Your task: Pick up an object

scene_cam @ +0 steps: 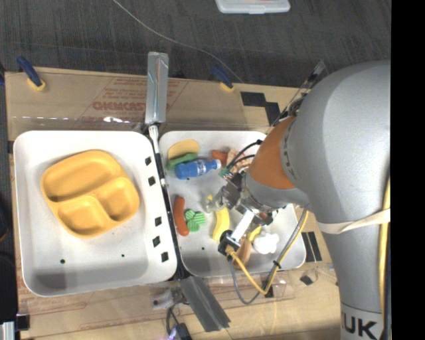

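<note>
Grey arm (352,146) overhangs right bin's (199,260) far-side edge; gripper (224,199) mid-bin, grip state I can't tell.
Yellow banana (220,224) just beside gripper, green toy (194,220) past it; bare floor toward near rim.

The grey arm (345,146) runs off the frame's right and bottom edges. It covers the right side of the right bin (199,262), hiding that bin's right wall. Low in the bin, a white lump (267,244) and a brown piece (246,252) are partly covered by the wrist, and neither can be identified. A flat white thing (252,6) is cut by the top edge. An orange item (220,155) beside the blue bottle (194,168) is too small to name.
</note>
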Tool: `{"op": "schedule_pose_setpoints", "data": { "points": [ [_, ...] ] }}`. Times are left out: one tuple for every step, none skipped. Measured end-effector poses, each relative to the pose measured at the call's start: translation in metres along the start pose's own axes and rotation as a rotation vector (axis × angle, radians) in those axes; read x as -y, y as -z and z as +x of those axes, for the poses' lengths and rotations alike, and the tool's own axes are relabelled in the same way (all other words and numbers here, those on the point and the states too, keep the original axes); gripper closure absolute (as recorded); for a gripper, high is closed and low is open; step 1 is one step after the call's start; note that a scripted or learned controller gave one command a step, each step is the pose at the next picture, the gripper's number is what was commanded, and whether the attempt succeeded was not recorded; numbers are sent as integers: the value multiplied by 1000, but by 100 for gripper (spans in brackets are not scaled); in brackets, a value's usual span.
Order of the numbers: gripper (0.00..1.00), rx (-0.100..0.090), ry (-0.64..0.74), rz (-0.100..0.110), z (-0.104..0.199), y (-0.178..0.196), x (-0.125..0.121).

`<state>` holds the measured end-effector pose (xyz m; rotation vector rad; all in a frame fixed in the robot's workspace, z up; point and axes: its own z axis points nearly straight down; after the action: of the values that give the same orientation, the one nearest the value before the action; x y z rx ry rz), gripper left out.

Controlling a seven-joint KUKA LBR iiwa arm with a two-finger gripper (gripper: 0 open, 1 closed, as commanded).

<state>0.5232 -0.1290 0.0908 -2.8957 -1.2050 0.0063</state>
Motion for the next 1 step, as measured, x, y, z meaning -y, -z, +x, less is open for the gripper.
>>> {"op": "schedule_pose_setpoints", "data": {
  "points": [
    [0,0,0,0,0,0,0]
  ]
}}
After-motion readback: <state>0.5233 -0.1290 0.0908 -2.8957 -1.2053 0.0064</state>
